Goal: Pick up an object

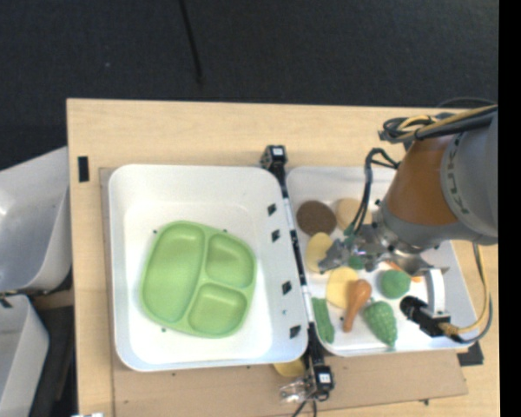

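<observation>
The right bin point(326, 179) holds several toy foods. Among them are a brown round piece point(315, 217), a tan piece point(348, 208), a pale yellow piece point(319, 247), a yellow lump point(339, 285) and an orange drumstick-shaped piece point(356, 302). There are also a green ball point(394, 281), a bumpy green piece point(382, 322) and a slim green piece point(323, 321). My gripper point(350, 255) hangs low over the middle of this bin, just above the yellow lump and beside the pale yellow piece. The grey arm with its orange band point(421, 194) covers the bin's right part.
The left bin point(126, 189) carries a green divided plate point(200, 278). A ridge with black clips point(286, 250) separates the bins. A yellow item point(288, 369) lies on the bench by the front edge. Cables point(434, 320) loop at the right.
</observation>
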You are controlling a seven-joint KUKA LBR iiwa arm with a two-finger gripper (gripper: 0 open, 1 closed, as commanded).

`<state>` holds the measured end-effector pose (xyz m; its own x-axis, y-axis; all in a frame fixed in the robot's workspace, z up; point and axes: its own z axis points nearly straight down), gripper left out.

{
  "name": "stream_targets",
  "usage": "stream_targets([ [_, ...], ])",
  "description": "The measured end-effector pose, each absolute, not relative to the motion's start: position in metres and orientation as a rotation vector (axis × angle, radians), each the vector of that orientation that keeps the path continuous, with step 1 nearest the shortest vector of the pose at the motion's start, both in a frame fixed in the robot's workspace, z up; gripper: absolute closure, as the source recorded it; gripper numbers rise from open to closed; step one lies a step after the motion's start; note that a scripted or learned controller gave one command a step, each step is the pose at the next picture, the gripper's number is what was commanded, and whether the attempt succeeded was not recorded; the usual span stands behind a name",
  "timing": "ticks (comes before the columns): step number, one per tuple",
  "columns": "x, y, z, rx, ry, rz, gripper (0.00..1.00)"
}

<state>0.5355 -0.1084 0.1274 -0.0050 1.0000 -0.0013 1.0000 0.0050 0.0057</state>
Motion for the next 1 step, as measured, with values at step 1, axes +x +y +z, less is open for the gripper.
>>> stream_targets([
  [1,0.4881,-0.0980,0.1385,2.224,2.220,-0.001,0.00],
])
